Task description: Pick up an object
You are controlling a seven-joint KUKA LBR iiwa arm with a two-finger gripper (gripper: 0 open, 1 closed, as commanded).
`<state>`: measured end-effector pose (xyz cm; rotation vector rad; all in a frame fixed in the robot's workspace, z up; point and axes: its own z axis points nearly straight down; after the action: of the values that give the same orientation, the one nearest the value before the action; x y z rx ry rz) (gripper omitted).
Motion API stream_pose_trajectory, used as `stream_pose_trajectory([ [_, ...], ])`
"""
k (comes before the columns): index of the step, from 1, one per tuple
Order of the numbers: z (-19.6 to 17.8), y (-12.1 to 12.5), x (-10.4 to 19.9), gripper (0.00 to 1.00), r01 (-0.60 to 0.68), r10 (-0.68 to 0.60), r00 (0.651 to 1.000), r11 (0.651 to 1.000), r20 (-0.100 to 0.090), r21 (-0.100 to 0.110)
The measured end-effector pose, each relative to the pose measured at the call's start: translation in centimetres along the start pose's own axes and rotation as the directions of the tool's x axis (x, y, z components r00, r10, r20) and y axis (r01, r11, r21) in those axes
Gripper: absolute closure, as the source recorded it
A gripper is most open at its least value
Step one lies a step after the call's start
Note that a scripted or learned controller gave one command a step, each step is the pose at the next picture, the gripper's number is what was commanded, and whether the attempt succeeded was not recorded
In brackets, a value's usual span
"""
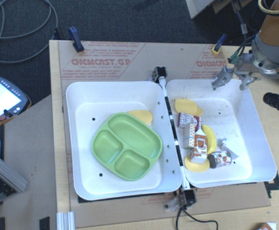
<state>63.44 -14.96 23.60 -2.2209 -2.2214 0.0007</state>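
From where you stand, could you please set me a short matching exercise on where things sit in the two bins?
Things:
1. green tray
2. banana
3. hand
4. small jar

Places:
A. above the right bin's far rim
B. left bin
C. right bin, near front edge, lying on its side
D. right bin, curving past the cartons

Pairs: 1-B, 2-D, 3-A, 4-C

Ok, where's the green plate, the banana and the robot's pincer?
green plate (pixel 127 146): camera view, on the ridge between its compartments.
banana (pixel 209 137): camera view, on its curved yellow middle.
pincer (pixel 233 79): camera view, midway between its two open fingertips.
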Motion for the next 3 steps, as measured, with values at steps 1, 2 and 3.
stream_pose_trajectory([
  [1,14.8,-3.6,3.0,0.0,0.0,0.0,1.0,1.0,0.001,-0.006],
  [2,14.7,-9.2,3.3,0.0,-0.001,0.001,1.0,1.0,0.001,-0.012],
  [3,13.7,-9.1,3.3,1.0,-0.002,0.002,1.0,1.0,0.002,-0.015],
])
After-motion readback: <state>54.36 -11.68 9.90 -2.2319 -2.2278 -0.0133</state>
